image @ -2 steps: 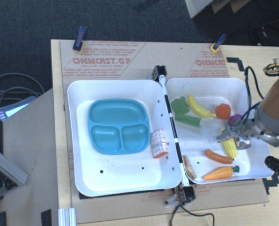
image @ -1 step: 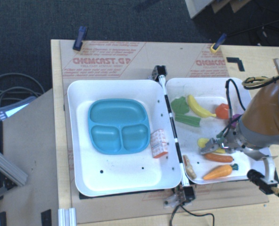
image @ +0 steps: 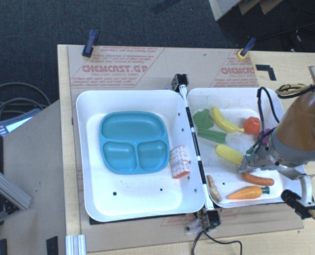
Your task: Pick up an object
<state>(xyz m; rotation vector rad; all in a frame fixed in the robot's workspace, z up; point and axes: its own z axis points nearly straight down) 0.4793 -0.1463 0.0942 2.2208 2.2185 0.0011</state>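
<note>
Camera view: the gripper point(image: 249, 162) sits low in the right bin point(image: 200, 97), at the lower right of the frame, beside the corn cob point(image: 229, 154) and above the sausage point(image: 257, 179); its grip state cannot be told. A carrot point(image: 246, 193), banana point(image: 225, 121), tomato point(image: 251, 125) and green vegetables point(image: 204, 120) lie around. The left bin point(image: 88, 142) holds a blue divided plate point(image: 133, 142) and a small can point(image: 180, 161).

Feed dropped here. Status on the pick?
Gripper low in right bin, beside corn. Nothing seen gripped. Sausage, carrot crowd close.
</note>
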